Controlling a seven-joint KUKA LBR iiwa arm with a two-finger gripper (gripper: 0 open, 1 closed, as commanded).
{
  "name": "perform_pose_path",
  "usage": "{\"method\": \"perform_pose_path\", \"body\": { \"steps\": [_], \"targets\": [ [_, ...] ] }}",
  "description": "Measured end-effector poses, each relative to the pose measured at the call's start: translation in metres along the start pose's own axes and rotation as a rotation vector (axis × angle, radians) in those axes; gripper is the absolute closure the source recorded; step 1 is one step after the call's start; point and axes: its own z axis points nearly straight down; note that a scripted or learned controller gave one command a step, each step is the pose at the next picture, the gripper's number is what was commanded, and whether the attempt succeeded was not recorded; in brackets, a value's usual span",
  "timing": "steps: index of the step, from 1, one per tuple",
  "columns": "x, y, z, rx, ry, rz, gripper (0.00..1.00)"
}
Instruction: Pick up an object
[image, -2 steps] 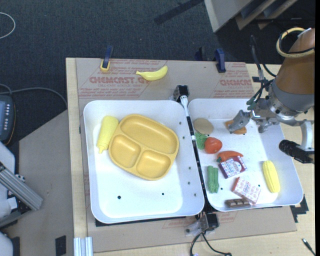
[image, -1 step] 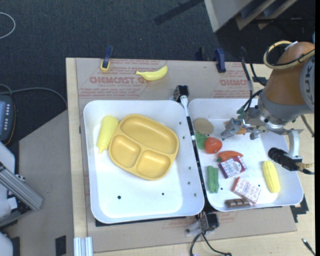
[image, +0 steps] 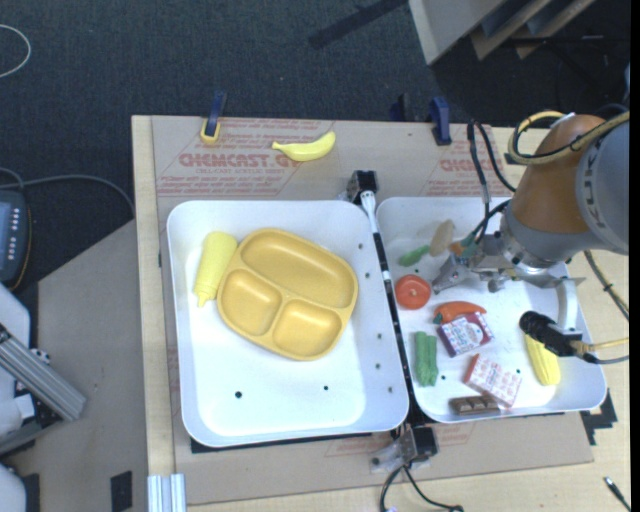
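Right bin (image: 590, 395), contents as I read them from my station: one orange-red round piece, tomato-like (image: 411, 291), at the bin's left side; a red pepper-shaped piece (image: 460, 309) just right of it; a green pod (image: 426, 358) lower left; a small printed packet (image: 463, 335) and a red-and-white packet (image: 494, 380) toward centre-bottom; a dark bar (image: 473, 405) on the bottom edge; a yellow corn piece (image: 543, 360) at lower right. Left bin (image: 190, 300): a yellow divided tray (image: 288, 292) and a yellow bottle (image: 212, 266) touching its left rim. A banana (image: 306, 148) lies on the worktop (image: 160, 160) above the bins. The hand (image: 470, 268) sits low in the upper middle of the right bin, under the orange-banded wrist; whether its fingers are spread or pressed together I cannot tell from this slant. Nearest candidate: the tomato-like piece, just left of and below the hand, apart from it. I judge it light, stiff plastic, smooth and liable to roll or squirt out; take it across its widest middle. Nothing visibly held.
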Motion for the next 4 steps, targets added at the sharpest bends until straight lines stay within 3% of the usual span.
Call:
{"method": "perform_pose_path", "body": {
  "steps": [1,2,4],
  "targets": [
    [0.001,0.000,0.019,0.006,0.003,-0.002,0.00],
    [0.000,0.000,0.007,0.002,0.002,0.000,1.00],
    [-0.008,-0.002,-0.118,-0.006,0.000,-0.003,1.00]
  ]
}}
